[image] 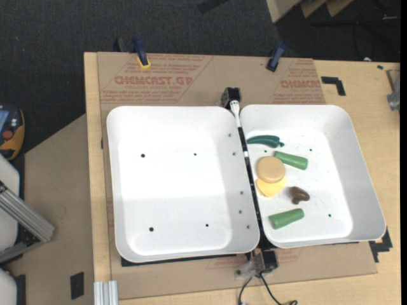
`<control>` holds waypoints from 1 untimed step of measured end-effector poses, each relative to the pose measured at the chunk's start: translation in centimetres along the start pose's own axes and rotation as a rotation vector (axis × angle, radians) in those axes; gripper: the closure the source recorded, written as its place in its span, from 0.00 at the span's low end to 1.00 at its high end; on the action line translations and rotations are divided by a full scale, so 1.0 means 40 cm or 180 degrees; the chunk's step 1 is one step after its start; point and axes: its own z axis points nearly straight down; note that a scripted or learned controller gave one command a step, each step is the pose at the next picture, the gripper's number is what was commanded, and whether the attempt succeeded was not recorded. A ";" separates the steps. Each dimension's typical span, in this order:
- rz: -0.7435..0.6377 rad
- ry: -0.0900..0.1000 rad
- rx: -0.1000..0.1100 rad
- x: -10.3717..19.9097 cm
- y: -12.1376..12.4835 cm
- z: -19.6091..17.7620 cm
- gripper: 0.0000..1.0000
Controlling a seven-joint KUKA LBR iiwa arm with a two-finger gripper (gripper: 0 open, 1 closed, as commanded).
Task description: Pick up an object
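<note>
1. Nearest the front edge of the right bin [353,189] lies a light green cylinder [286,218], tilted slightly.
2. Just behind it sits a small brown piece [300,195], apart from the cylinder.
3. Near the bin's left wall stands a round tan-topped yellow object [270,175].
4. A second green cylinder [291,161] lies just beside it, farther back.
5. A dark green curved item [264,141] lies behind those, toward the far left corner.
6. The left bin [172,176] adjoins the right one.
7. Two blue clamps [140,53] grip the bench's [210,75] far edge.
8. The gripper's state cannot be told.
</note>
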 end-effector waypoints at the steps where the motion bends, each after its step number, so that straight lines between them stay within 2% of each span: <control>1: -0.0007 0.0009 0.0037 0.145 -0.001 0.056 1.00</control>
